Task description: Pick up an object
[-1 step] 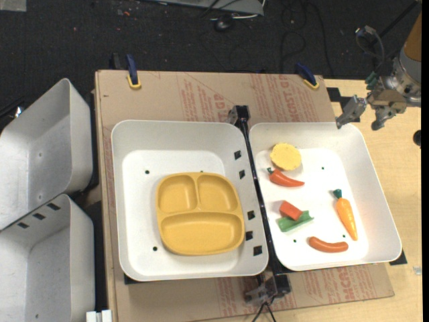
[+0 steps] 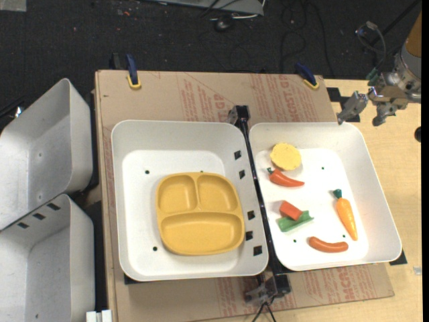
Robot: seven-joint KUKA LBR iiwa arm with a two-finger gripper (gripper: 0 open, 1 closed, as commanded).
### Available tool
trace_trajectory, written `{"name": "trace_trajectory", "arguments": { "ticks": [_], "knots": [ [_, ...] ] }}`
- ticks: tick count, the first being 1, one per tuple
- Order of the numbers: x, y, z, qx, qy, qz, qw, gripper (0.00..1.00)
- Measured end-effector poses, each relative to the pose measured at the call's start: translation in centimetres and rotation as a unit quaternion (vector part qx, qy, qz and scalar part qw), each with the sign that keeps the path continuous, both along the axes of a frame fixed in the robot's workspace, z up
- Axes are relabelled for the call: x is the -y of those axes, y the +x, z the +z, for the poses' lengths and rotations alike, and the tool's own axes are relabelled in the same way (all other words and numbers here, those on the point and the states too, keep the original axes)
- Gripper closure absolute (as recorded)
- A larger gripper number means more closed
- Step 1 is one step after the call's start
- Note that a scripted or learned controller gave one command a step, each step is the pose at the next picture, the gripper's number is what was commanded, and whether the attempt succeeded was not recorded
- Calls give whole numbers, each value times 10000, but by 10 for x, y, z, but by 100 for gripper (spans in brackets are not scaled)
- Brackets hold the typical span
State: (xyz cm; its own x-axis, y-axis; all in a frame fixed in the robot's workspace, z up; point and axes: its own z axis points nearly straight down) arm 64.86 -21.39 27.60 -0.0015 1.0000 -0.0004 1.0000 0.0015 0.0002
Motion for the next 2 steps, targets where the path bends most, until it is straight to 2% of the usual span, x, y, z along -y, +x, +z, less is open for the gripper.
{"name": "trace_trajectory", "arguments": {
  "ticks": [2],
  "knots": [
    [6,-12,-99,-18,4,-11,10000,0]
  ]
}}
